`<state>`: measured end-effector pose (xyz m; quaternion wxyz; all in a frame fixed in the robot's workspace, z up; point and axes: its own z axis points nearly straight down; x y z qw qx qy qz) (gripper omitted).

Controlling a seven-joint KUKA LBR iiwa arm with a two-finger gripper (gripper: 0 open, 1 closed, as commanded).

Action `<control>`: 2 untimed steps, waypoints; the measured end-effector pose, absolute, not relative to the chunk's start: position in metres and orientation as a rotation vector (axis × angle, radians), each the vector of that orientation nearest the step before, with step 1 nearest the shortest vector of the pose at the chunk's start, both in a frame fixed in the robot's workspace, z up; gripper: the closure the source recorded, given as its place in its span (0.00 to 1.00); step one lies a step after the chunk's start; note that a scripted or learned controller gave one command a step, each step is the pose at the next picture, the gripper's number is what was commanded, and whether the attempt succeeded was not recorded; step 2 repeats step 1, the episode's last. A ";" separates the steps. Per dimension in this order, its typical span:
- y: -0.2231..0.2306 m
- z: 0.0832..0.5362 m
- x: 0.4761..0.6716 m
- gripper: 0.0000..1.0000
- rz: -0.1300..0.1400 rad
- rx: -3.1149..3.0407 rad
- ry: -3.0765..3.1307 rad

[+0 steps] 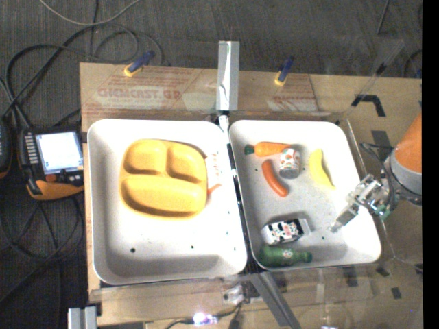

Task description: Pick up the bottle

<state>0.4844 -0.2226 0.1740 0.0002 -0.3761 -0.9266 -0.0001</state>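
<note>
A green bottle [284, 255] lies on its side along the front wall of the right bin [357, 153]. My gripper [345, 218] hangs over the right edge of that bin, to the right of the bottle and a little behind it, well apart from it. Nothing shows between its fingers, and its pose hides how they stand.
In the right bin lie a carrot [270, 149], a red sausage [275, 179], a small can [289, 160], a banana [321, 168] and a black-and-white packet [284, 230] just behind the bottle. A yellow divided tray [164, 177] sits in the left bin [106, 252].
</note>
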 end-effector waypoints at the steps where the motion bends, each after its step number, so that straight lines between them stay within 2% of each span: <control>1: -0.223 0.100 0.495 0.00 0.002 -1.224 -2.893; 2: -0.223 0.100 0.495 0.00 0.002 -1.224 -2.893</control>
